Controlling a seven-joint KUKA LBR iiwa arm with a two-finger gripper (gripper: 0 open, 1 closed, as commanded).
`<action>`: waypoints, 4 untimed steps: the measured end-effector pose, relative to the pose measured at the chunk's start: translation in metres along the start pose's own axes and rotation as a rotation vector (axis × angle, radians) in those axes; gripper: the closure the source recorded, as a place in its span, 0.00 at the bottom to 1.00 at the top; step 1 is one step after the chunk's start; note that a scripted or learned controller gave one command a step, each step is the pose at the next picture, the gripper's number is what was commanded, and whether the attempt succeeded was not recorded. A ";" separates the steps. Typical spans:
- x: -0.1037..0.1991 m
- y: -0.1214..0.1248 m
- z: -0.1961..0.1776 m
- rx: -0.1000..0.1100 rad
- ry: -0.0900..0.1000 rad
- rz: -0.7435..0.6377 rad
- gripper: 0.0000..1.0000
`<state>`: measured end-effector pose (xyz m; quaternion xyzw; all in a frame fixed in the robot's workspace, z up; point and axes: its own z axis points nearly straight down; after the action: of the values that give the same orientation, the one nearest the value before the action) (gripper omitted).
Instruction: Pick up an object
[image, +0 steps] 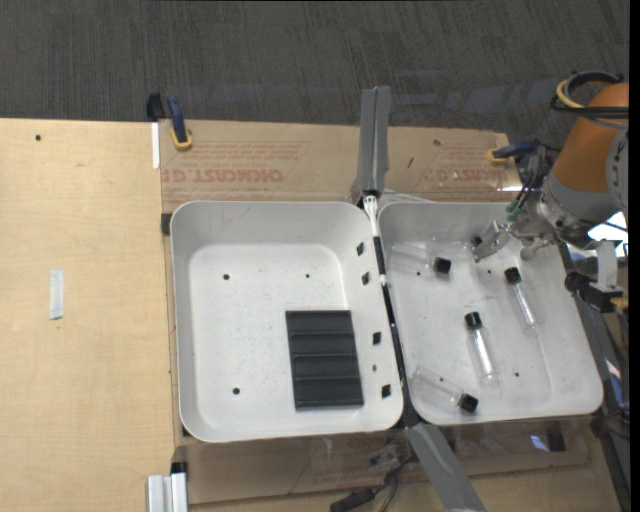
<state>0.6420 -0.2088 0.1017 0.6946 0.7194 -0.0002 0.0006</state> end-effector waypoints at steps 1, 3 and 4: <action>0.003 -0.050 0.010 0.001 0.001 -0.016 0.00; 0.049 0.019 -0.073 -0.001 -0.001 -0.068 1.00; 0.081 0.020 -0.137 0.000 0.000 -0.091 1.00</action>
<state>0.6590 -0.1274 0.2389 0.6610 0.7504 -0.0005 0.0006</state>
